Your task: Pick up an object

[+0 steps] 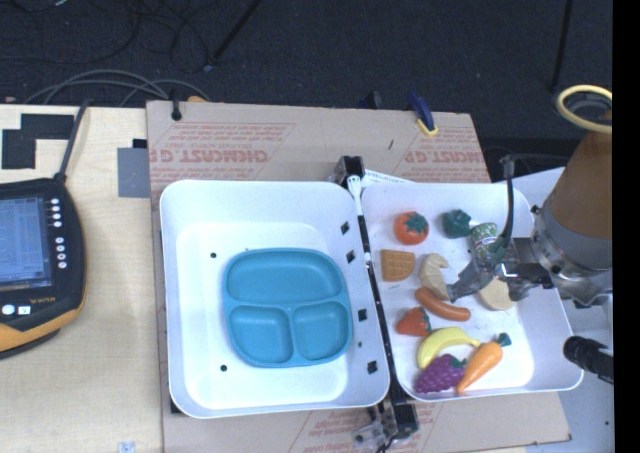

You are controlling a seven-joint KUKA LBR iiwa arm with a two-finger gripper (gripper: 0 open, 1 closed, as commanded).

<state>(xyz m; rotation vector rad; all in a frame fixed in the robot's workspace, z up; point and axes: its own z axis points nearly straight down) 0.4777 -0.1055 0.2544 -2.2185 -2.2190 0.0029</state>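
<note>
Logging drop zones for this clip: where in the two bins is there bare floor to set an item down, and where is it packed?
Free: the left bin floor around the blue divided tray, widest along its left wall and front edge. The right bin is crowded: tomato, waffle, sausage, banana, grapes and carrot cluster by the gripper; its top edge stays bare.

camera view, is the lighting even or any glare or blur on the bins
Camera view: even, soft light, with the white right bin bright but not blown out; the blue tray casts little shadow; the gripper and toy food look slightly soft; the background floor is dark.
</note>
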